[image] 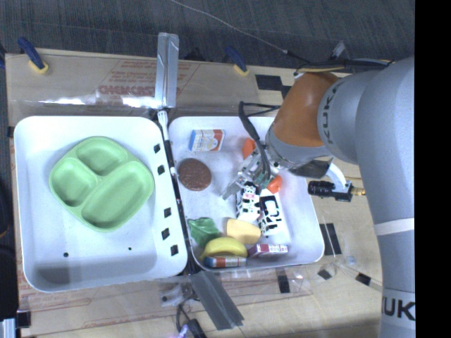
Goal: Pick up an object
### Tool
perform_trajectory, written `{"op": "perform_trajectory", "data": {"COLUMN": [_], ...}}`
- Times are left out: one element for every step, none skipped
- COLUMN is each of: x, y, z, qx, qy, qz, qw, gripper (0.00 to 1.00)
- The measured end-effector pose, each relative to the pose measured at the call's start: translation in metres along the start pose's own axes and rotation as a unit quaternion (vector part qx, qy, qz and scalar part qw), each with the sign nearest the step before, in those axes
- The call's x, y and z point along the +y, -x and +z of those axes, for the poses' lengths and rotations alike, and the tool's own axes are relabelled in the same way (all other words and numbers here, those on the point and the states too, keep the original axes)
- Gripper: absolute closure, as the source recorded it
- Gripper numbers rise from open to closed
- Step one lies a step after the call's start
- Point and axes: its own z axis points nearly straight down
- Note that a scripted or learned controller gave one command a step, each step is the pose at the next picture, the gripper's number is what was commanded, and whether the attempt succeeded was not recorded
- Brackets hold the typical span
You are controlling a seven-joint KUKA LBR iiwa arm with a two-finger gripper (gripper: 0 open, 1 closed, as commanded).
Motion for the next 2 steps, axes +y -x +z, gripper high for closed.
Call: {"op": "perform_trajectory", "data": {"x": [-0.01,-0.025], "y": [-0.052,-0.086], "z": [0.001,0.001], "qx": [0.001,0.001], "qy": [0.0,0.001], "qz": [-0.003,0.095], "qw": [1.0,0.9955], "gripper": [0.0,0.0]}}
